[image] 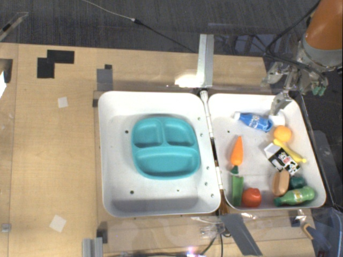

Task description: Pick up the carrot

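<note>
Camera view: the carrot (237,150) is seen lying in the right bin (307,123), toward its left side, above a green vegetable (237,186). The gripper (279,104) is poised at the bin's upper right, clear of the carrot; its state cannot be told.

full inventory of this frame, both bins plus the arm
left bin: 1, white, bench left
divided plate: 1, teal, middle of left bin
right bin: 1, white, beside left bin
carrot: 1, orange, left part of right bin
green vegetable: 1, green, just below carrot
tomato: 1, red, bin's near edge
tube: 1, blue and white, bin's far part
yellow toy: 1, yellow-orange, right of tube
small card: 1, black and white, bin's right part
bread roll: 1, tan, below card
green bottle: 1, green, near right corner
gripper: 1, grey, above bin's far right corner
</note>
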{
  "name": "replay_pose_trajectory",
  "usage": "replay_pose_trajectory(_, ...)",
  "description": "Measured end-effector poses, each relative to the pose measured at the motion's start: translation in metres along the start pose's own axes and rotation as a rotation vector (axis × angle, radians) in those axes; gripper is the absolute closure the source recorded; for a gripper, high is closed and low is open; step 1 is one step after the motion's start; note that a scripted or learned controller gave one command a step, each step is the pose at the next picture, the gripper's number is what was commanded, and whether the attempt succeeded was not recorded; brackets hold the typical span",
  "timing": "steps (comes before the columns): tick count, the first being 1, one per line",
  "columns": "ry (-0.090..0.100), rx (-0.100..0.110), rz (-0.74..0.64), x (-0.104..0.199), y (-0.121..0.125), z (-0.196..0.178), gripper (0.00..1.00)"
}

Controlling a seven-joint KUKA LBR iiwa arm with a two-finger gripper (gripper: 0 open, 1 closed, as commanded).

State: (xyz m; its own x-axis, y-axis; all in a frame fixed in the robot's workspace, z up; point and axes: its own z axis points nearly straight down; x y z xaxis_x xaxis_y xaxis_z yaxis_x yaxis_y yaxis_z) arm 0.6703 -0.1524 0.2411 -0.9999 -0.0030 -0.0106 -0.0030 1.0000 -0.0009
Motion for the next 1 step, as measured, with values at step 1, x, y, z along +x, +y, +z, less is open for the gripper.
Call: replay_pose_trajectory(1, 0.011, -0.002, 0.152, 0.0696, 0.0342, 0.1263, 0.00)
